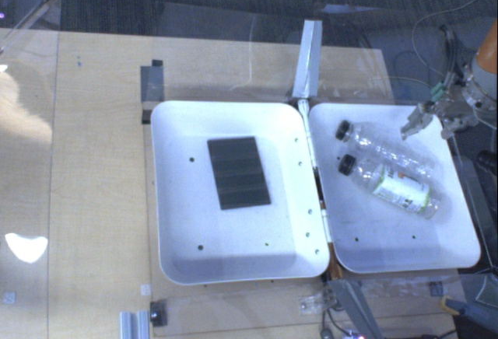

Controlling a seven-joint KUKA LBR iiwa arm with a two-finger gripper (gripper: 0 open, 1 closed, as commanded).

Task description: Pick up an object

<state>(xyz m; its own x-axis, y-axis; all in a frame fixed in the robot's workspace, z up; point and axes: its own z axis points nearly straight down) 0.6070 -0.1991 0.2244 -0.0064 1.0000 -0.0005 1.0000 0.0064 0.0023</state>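
Two clear plastic bottles with black caps lie in the right bin (459, 252). The upper bottle (373, 143) has its cap to the left. The lower bottle (393, 186) carries a white and green label. A dark flat rectangular pad (239, 172) lies in the left bin (179, 244). My gripper (428, 127) hangs over the right bin's far right corner, above and to the right of the bottles. It is open, with nothing between its fingers (410, 125).
A metal divider post (308, 61) rises behind the seam between the two bins. Cables run at the upper right. The wooden bench (78, 174) spreads to the left of the bins.
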